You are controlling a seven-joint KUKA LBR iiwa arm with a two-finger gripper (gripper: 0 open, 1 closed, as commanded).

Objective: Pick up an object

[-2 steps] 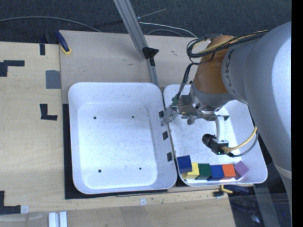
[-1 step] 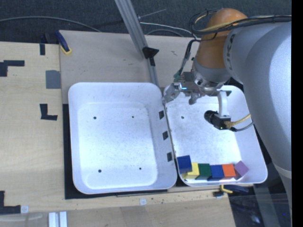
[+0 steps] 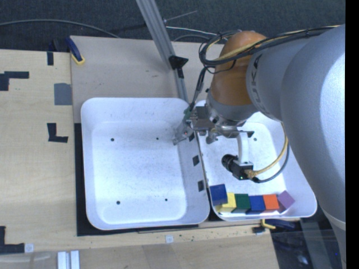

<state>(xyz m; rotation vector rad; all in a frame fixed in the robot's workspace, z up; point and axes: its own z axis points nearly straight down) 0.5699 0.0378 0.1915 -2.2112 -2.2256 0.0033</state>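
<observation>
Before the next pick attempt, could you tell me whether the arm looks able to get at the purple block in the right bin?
Probably yes. The purple block sits at the outer end of the block row along the right bin's near wall, uncovered from above, with the orange block touching one side. The gripper is at the bins' divider.

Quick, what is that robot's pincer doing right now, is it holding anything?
Pincer: hanging over the ridge between the two bins; open or shut cannot be told from this view, and nothing is seen in it.
</observation>
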